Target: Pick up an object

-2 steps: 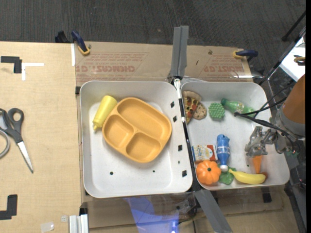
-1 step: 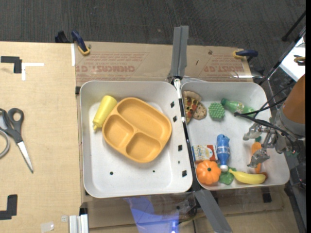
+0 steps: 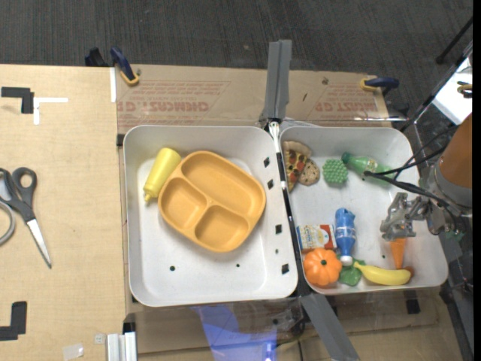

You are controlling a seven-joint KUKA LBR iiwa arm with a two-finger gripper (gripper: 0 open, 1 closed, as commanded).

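My gripper (image 3: 396, 218) hangs over the right side of the right bin (image 3: 376, 138), reaching in from the right. An orange carrot (image 3: 398, 253) lies just below it, its top end meeting the gripper's tip. The view does not settle whether the carrot is gripped. A yellow banana (image 3: 385, 275) lies along the bin's front edge, and a blue bottle (image 3: 344, 232) stands left of the gripper.
The right bin also holds an orange pumpkin (image 3: 322, 268), a small carton (image 3: 316, 237), a pizza slice (image 3: 299, 165), a green bumpy ball (image 3: 335, 171) and a green bottle (image 3: 362, 162). The left bin (image 3: 143, 277) holds a yellow divided plate (image 3: 212, 200) and a yellow bottle (image 3: 161, 173). Scissors (image 3: 26, 209) lie on the bench, far left.
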